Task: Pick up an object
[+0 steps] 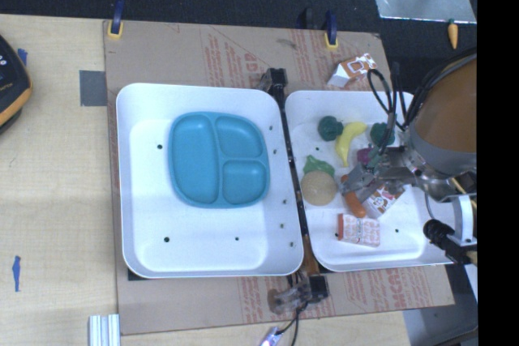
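1. Fingers: state can't be told; the gripper (369,174) sits low in the right bin (324,255), its tip lost in clutter.
2. Arm enters from the right, orange band (450,113) above wrist, cables looping over it.
3. Task objs all in right bin: yellow banana (350,139) w/ a dark green item (329,127) just left of it; another green item (381,133) to banana's right.
4. Tan round obj (319,189) near bin's left wall, a green leafy piece (319,166) touching its top.
5. Red-white packet (359,230) lies flat toward bin's front; a second packet (381,198) just beside gripper.
6. Orange piece (354,203) just below gripper tip; contact can't be told.
7. Left bin (146,247) holds a blue divided plate (219,159), upright, three compartments.
8. Small carton (355,70) on cardboard behind right bin, outside it.
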`<action>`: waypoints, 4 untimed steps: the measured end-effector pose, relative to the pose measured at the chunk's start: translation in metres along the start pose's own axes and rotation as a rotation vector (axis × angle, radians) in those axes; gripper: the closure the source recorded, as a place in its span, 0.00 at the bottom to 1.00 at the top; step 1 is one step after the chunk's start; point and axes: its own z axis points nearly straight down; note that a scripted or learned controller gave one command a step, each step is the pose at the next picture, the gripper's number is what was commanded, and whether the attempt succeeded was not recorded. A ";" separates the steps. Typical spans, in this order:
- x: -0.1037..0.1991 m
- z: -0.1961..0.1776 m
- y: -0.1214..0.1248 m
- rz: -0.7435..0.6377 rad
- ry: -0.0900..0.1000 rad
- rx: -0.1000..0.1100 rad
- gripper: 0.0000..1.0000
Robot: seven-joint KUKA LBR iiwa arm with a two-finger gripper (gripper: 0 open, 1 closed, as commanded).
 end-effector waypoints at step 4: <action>0.003 0.092 0.157 -0.004 -0.001 0.003 1.00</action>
